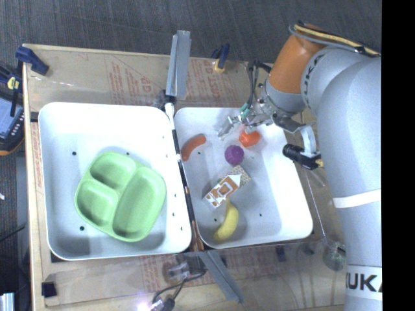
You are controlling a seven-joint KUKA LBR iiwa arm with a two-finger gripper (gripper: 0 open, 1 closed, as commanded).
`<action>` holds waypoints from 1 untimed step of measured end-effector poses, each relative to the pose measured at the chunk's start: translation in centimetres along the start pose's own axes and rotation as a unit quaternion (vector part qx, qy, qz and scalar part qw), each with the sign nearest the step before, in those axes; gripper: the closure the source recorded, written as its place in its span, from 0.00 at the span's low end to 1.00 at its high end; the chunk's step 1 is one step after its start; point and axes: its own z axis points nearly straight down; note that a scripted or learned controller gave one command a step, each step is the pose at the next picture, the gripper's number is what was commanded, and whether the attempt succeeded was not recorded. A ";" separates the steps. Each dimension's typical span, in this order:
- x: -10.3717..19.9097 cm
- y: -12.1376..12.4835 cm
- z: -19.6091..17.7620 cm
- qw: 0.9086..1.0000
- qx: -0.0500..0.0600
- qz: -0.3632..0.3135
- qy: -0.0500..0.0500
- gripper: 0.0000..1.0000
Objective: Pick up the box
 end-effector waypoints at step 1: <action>1.5 0.2 3.7 0.998 0.001 -0.065 0.001 0.00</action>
